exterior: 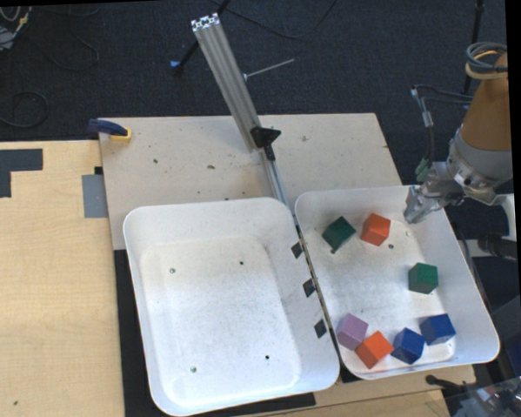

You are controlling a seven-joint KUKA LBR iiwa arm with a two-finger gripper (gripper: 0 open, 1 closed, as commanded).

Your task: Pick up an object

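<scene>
Dark floor surrounds the table [197,154]. Blocks lie in the right bin [476,340]; the orange block [376,229] sits near its far edge. The hand [416,209] hovers at the far right corner, grip state indeterminate. Step: approach. Next: centre over one block, descend.

Dark carpet floor [79,65] with loose cables [7,33] fills the top of the frame; a pale wooden bench [47,293] spans the left side.

room: wide bare middle of right white plastic bin [477,344] | blocked top: dark green cube [338,233], orange cube [376,229] | blocked bottom: purple cube [351,330], two blue cubes [422,337]
</scene>
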